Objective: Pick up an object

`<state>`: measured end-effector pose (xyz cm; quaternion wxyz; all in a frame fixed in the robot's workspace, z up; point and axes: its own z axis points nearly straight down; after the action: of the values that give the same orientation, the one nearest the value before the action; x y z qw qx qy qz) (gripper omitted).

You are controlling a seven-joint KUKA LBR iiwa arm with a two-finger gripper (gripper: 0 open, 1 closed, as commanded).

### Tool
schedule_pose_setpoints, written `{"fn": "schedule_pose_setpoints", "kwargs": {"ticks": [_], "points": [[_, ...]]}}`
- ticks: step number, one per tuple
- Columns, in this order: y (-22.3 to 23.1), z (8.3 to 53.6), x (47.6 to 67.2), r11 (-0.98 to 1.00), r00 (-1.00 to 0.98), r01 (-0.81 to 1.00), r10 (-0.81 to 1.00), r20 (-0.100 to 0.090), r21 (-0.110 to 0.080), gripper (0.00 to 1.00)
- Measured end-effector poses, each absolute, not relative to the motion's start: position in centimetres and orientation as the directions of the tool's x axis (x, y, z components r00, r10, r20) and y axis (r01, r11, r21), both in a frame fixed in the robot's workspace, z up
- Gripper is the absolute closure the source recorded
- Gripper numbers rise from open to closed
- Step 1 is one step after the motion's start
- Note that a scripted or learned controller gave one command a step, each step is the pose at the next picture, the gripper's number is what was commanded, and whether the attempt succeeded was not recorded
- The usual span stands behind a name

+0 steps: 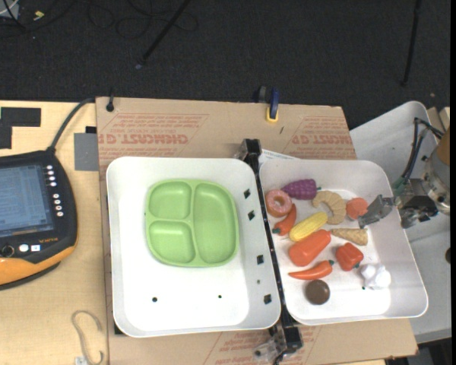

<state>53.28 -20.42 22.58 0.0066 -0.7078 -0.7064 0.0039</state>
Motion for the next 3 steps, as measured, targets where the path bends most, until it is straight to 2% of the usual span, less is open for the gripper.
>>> {"fn": "schedule_pose_setpoints", "kwargs": {"ticks": [1,3], "points": [[-20.4,23.3,53.5,0.000,0.000,1.000,1.000,0.000,-0.001,0.00],[-19.2,11.0,54.1,0.003,-0.003,1.000,1.000,0.002,-0.004,0.00]]}}
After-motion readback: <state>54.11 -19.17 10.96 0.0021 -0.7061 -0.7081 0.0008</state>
